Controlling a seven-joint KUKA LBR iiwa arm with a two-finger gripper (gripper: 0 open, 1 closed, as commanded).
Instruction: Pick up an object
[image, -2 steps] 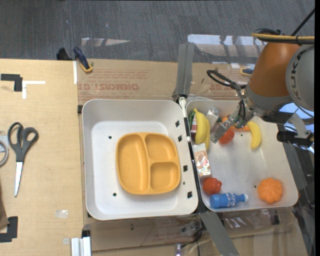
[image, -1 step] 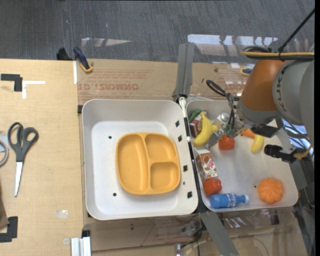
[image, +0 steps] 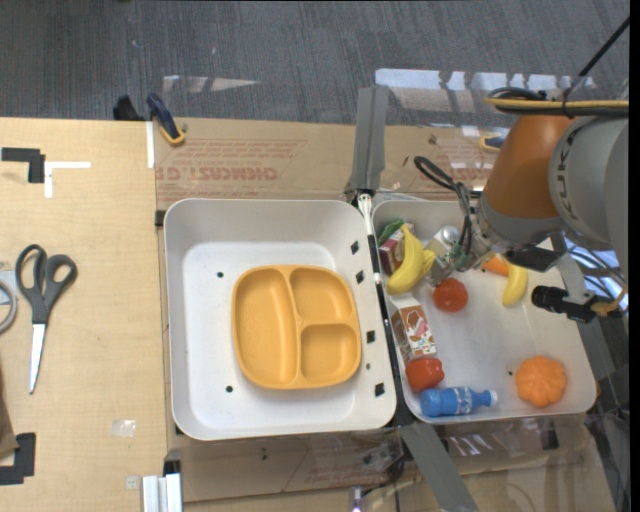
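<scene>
you're early in the job as far as this view tells: nothing is lifted yet, every item lies on the floor of the right bin (image: 575, 335), and the gripper (image: 458, 252) is low at the back of that bin, just beside the near banana (image: 408, 265), whether apart or together you cannot tell (the wrist covers it). the banana looks the likeliest target: yellow, curved, lying near the bin's left wall, with a red tomato (image: 450, 295) just beside it and a second banana (image: 514, 284) off to the right. the grasp and the lift are left, while the left bin (image: 190, 320) holds an orange divided plate (image: 297, 326).
</scene>
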